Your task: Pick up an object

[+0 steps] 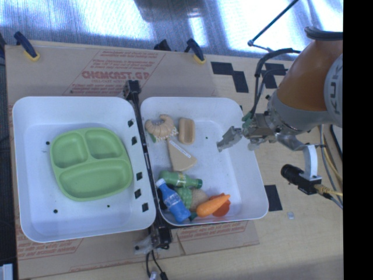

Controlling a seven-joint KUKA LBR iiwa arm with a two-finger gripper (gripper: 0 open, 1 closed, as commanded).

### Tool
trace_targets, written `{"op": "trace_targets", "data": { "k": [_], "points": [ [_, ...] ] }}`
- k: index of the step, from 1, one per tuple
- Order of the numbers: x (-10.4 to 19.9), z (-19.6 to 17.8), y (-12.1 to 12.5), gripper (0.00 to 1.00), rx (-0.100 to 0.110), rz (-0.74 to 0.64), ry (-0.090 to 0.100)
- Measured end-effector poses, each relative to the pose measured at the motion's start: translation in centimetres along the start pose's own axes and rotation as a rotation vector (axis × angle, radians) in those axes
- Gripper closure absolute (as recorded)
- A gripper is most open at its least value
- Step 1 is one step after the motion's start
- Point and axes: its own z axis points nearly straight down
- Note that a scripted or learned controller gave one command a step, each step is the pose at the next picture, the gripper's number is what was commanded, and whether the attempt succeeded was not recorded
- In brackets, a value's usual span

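One arm [303, 92] reaching from right; jaws [229, 139] over right bin [247, 174] edge, spread unclear.

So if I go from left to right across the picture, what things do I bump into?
Green divided plate in the left bin → blue bottle → orange carrot in the right bin → gripper → the arm's orange band.

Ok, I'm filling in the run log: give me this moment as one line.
gripper: over right bin, holding nothing | objects: carrot, blue bottle lie in right bin | left bin: green plate | pick: not yet done
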Motion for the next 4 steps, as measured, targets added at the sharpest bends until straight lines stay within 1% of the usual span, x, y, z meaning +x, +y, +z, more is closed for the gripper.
{"op": "trace_targets", "data": {
  "k": [1, 2, 3, 4],
  "points": [
    [3.6, 9.5, 3.9, 0.0, 0.003, -0.002, 0.0],
    [6.2, 17.0, 8.8, 0.0, 0.003, -0.002, 0.0],
    [8.2, 16.8, 11.9, 0.0, 0.001, 0.0, -0.001],
    [8.2, 16.9, 4.8, 0.0, 0.002, -0.001, -0.001]
  ]
}}
